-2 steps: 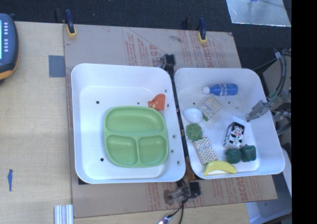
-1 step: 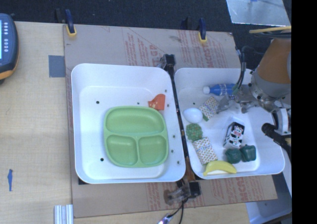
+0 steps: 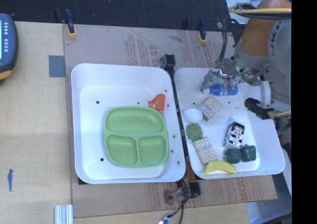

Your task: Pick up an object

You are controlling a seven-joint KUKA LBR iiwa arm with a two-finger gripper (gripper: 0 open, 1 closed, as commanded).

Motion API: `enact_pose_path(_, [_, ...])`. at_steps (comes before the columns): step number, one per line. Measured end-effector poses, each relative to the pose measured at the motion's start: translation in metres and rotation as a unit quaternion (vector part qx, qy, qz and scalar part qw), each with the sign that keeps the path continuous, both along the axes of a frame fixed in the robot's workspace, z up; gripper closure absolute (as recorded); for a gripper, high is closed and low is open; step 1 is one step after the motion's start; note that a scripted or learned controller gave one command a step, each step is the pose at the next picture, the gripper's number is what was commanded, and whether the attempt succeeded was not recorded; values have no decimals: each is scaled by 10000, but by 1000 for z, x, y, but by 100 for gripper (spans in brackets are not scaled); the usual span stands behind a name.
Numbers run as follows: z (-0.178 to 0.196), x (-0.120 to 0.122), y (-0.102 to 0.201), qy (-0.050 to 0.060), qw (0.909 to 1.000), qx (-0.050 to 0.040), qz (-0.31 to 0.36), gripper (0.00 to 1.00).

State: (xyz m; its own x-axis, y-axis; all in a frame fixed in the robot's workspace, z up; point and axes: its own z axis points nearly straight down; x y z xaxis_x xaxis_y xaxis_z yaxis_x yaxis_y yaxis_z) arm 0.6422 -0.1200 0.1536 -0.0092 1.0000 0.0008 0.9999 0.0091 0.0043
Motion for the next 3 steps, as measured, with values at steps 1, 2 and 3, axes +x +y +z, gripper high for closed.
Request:
enact_pose_path(1, [8,-3,-3,41,10000,-6,-4,100])
enact_pose_path(2, [46,-46,-53,45,10000,-1,-42,100])
enact_pose_path(3, [53,-82,-94,48,10000,-4,-49,100])
